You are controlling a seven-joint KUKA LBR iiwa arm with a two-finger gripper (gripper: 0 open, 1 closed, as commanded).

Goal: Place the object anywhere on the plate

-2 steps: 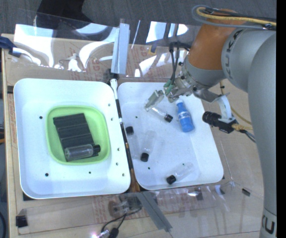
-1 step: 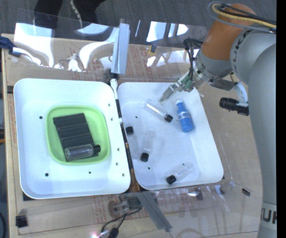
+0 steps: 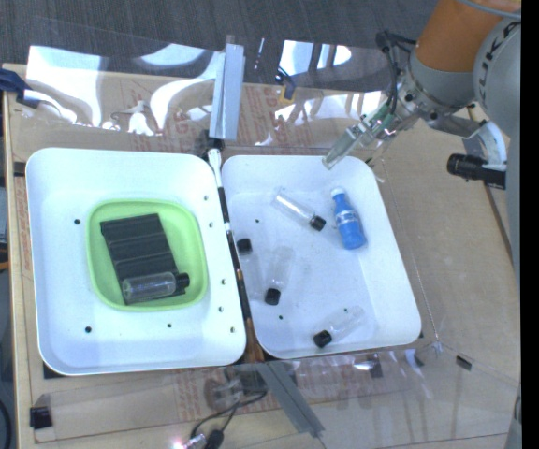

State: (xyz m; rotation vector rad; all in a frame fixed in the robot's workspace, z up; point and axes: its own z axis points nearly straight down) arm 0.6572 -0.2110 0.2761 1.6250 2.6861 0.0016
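The gripper (image 3: 344, 151) hangs over the far right corner of the right bin (image 3: 396, 279), its thin fingers slanting down and to the left. Whether they are spread or closed I cannot tell from here, and nothing shows between them. Behind it the grey arm with its orange band (image 3: 457, 26) comes in from the right.

Taking the right bin as the landmark: just below the gripper, in the bin's far right part, lies a blue bottle (image 3: 348, 220), lengthwise along the bin. Just left of it is a clear vial with a black cap (image 3: 299, 209), lying at a slant. A loose black cap (image 3: 243, 246) sits near the bin's left wall. Toward the middle lies another clear vial (image 3: 275, 277), cap toward the near side. Near the front wall a 3rd clear vial (image 3: 339, 327) lies at a slant, its black cap pointing left.

Left of this bin, touching it along the wall, is the left bin (image 3: 54, 325). In it sits a green plate (image 3: 194, 227), and on the plate a black ribbed block (image 3: 137, 239). A clear vial with a black cap (image 3: 152, 285) rests on the plate too, against the block's near end, already lying within the plate's rim.
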